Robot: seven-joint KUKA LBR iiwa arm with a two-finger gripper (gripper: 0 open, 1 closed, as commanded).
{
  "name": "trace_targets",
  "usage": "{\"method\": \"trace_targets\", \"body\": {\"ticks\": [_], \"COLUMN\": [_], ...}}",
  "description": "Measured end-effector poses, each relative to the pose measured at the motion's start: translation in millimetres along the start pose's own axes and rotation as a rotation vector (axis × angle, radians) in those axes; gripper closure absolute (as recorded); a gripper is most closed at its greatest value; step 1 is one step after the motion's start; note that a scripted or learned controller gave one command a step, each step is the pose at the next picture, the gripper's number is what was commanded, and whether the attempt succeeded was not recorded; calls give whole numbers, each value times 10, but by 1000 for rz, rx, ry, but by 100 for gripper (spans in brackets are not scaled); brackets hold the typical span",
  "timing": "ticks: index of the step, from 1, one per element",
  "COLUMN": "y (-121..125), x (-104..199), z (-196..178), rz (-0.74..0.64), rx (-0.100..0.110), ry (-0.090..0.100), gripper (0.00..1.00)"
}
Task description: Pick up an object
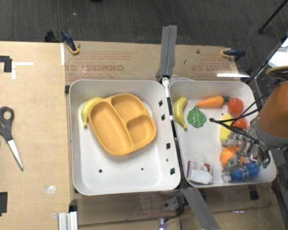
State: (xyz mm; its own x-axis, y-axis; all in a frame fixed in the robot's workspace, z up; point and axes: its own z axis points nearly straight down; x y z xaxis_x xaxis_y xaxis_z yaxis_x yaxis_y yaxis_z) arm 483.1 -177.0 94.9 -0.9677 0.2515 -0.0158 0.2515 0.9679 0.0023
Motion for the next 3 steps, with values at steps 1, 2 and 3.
{"method": "trace_targets", "body": {"ticks": [1,2,3], "y": [238,242,242], "x": [65,62,62], "z": [-1,-84,-84], "rz": [-6,-9,-9], "rx": [1,1,1], "ry": [0,2,2], "gripper": [0,100,0]}}
